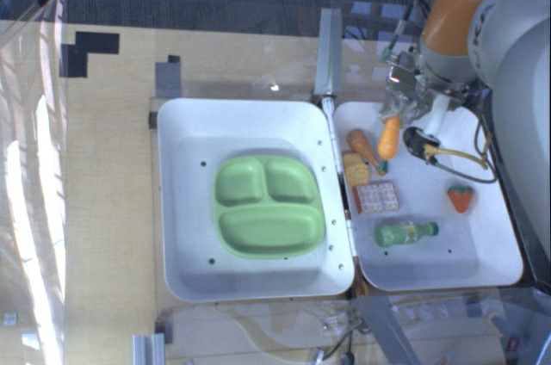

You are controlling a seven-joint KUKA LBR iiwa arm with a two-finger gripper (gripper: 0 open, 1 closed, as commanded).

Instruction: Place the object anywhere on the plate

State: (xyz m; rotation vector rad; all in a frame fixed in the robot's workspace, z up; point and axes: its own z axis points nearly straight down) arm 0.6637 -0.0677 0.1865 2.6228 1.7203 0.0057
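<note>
Nearest the camera, at six o'clock in the right bin, a green bottle lies on its side, with a strawberry toward three o'clock and a pink patterned packet just above the bottle. In the left bin the green divided plate sits at centre. Farther off, at eleven o'clock in the right bin, a cracker and a carrot lie close together, and the gripper hangs at twelve o'clock with an orange oblong object pinched at its top between the fingers.
</note>
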